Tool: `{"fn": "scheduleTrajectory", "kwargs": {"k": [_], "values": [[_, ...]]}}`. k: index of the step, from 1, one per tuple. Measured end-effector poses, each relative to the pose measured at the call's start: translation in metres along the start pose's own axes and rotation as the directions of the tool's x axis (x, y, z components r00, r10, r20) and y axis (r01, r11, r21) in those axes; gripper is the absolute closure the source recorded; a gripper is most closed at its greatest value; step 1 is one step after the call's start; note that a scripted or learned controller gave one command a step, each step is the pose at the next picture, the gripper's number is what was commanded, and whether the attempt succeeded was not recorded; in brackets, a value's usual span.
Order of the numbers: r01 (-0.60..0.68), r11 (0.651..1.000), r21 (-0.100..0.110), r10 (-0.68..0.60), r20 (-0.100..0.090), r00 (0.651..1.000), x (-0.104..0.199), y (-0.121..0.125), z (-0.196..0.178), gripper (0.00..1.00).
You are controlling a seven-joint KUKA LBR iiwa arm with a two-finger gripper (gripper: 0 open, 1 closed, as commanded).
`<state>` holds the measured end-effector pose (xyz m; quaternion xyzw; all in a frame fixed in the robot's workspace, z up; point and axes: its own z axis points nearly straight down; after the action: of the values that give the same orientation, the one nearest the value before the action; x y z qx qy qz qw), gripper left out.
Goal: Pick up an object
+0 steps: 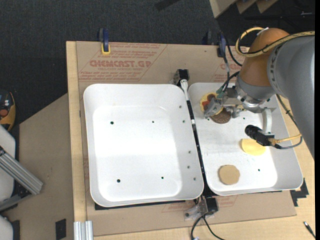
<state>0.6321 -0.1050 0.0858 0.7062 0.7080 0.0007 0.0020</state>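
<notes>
The arm (280,59) reaches in from the right side of the surface (75,109) and bends down over the far part of the right bin (285,179). Its tool (218,109) is low at the far left corner of that bin, just above a dark brown round object (221,117), with an orange and yellow piece (206,102) just beside it toward the bin's wall. How wide the tool stands, and whether it has hold of anything, I cannot tell, because the wrist and the cables cover it from above.

I judge that the step in hand is the descent or the grasp itself on the dark brown object; the lift is not yet done. The next move calls for a firm closing around that object and then a straight rise, without dragging the orange piece along or touching the bin's wall.

Two other objects lie in the same bin: a yellow one (252,147) near the middle and a tan disc (229,174) near the front edge. The left bin (100,99) stands just beside
</notes>
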Motion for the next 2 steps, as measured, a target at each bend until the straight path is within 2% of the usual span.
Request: {"fn": "scheduleTrajectory", "kwargs": {"k": [1,2], "values": [[0.001,1.000,0.022,-0.001,-0.006,1.000,-0.040,0.032,0.003,0.00],[0.000,1.000,0.005,0.000,-0.001,1.000,-0.038,0.034,-0.009,1.00]]}}
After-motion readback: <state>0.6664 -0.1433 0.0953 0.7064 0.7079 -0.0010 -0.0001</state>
